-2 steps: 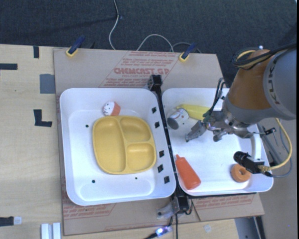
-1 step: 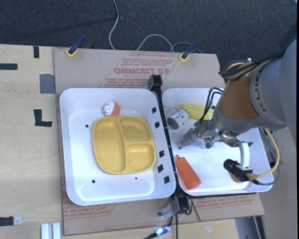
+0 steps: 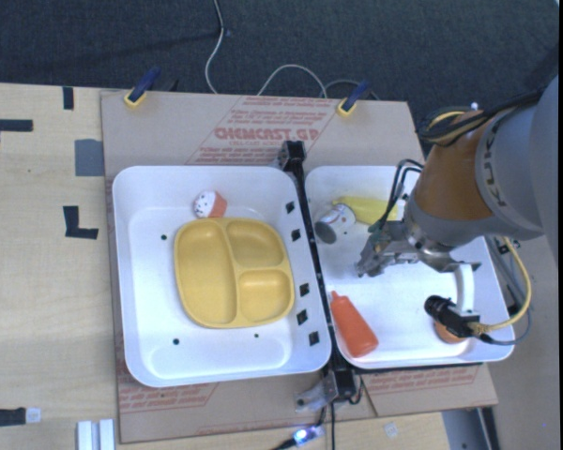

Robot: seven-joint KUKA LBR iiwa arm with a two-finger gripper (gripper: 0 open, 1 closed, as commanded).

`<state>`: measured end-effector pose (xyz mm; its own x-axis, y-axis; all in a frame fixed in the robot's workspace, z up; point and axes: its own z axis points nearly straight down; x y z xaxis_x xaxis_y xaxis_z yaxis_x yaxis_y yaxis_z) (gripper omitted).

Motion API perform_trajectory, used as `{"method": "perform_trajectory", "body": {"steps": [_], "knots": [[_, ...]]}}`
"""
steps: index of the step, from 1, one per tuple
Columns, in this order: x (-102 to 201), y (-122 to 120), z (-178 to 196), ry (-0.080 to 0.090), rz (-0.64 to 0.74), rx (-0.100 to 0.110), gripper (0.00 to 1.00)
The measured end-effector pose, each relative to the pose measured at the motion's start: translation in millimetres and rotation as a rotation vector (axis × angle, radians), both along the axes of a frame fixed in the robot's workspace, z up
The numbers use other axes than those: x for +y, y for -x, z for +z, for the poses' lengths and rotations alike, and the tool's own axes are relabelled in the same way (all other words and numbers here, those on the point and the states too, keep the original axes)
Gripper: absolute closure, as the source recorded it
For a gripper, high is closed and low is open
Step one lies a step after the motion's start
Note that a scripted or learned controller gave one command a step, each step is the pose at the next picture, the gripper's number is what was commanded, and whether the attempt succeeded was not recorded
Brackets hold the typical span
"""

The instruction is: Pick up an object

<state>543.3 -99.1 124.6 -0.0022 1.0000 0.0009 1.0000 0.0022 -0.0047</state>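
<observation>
Counter [image 3: 38, 251] carries two white bins. Left bin [image 3: 136, 345]: yellow divided plate [image 3: 233, 272]. Right bin [image 3: 403, 345]: tool [image 3: 377, 261] low over floor, grip state unreadable; orange bottle [image 3: 353, 324] nearby toward camera, apart; small grey-white cup [image 3: 334, 221] just beyond.

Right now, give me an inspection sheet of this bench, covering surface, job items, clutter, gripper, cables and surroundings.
Surface: cardboard sheet under two white bins, left bin and right bin.
Job's things: yellow divided plate and small white-and-orange toy in left bin; orange bottle, yellow item and small grey-white object in right bin.
Clutter: nothing seen.
Grippers: gripper low over right bin; finger state unclear.
Cables: white cable behind bench; yellow cable by the arm.
Surroundings: dark carpet.
</observation>
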Motion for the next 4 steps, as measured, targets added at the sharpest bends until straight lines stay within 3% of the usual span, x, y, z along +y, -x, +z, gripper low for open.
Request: {"method": "perform_trajectory", "body": {"steps": [1, 2, 4], "knots": [[3, -2, 63, 0.002, -0.001, -0.009, 1.00], [3, -3, 92, 0.001, -0.001, -0.007, 1.00], [107, -34, 93, -0.001, 0.005, -0.003, 1.00]]}}
